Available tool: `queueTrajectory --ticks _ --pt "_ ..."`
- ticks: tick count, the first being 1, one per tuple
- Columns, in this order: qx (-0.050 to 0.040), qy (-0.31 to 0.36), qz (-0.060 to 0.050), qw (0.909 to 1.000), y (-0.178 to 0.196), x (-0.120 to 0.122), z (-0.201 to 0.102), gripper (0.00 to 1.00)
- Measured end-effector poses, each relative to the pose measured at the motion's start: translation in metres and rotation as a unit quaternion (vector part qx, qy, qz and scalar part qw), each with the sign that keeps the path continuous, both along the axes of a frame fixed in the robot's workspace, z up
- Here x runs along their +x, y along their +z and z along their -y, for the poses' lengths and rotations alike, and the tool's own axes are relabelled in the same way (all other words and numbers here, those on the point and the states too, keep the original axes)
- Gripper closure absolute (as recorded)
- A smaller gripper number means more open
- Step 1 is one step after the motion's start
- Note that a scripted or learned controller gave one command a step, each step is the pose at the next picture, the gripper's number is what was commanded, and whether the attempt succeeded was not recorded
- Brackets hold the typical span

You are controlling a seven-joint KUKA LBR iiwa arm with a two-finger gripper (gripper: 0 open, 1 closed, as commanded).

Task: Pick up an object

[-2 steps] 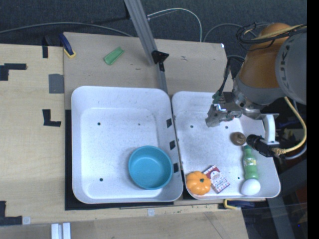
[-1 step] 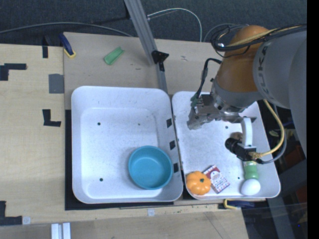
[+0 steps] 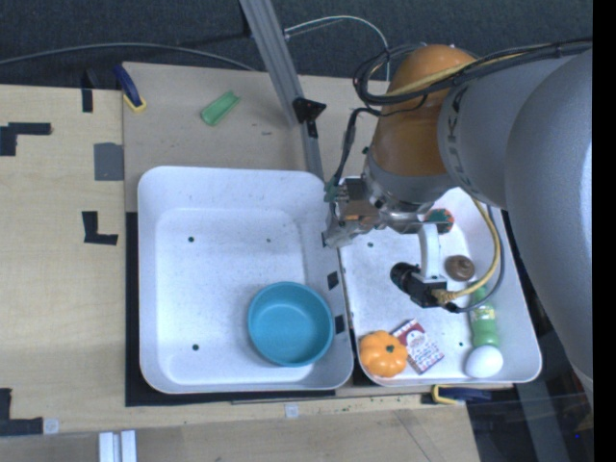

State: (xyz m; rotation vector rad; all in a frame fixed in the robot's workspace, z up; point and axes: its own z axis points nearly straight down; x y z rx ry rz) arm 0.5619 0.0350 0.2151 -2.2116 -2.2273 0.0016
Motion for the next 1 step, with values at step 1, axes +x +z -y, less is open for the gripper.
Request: queueTrajectory --ticks 1 --pt "0.0002 0.001 0.0 1.0 -0.004 -0.0003 -0.0608 1.0"
